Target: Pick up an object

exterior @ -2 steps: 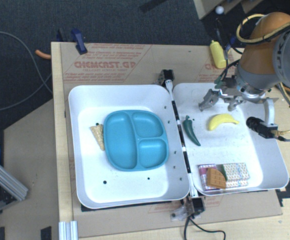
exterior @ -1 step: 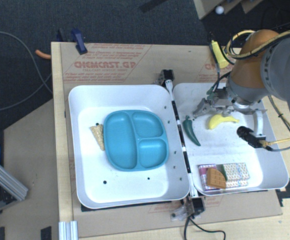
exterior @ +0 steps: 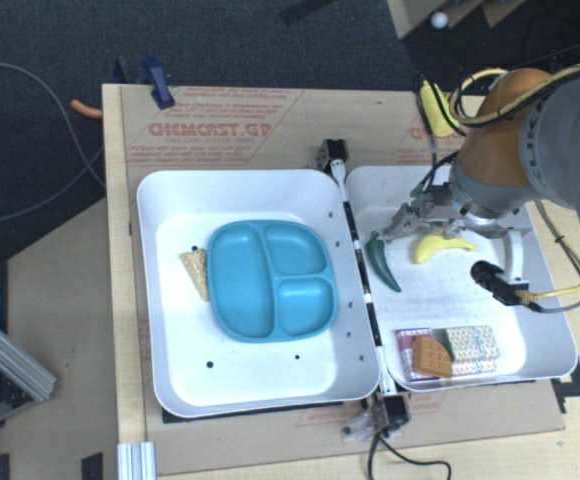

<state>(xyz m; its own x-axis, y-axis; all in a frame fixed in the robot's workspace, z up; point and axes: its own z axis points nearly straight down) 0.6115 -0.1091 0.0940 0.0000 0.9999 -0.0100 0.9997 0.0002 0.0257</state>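
Two shallow white bins are set side by side on the bench. The arm (exterior: 530, 138), grey with an orange band, is brought in over the right bin (exterior: 555, 343). The claw (exterior: 448, 220) is lowered near that bin's upper middle; whether it is released or clenched cannot be told. A yellow banana-shaped object (exterior: 440, 248) is seen just below the claw, apparently touching it. A green pepper-like item (exterior: 381, 263) is laid to the claw's lower left, near the bin's left wall. A printed packet (exterior: 448, 352) is placed well below the claw. Well to its left, the left bin (exterior: 170, 368) is occupied by a blue divided plate (exterior: 270, 278), with a tan wedge (exterior: 196, 270) beside the plate's far edge.
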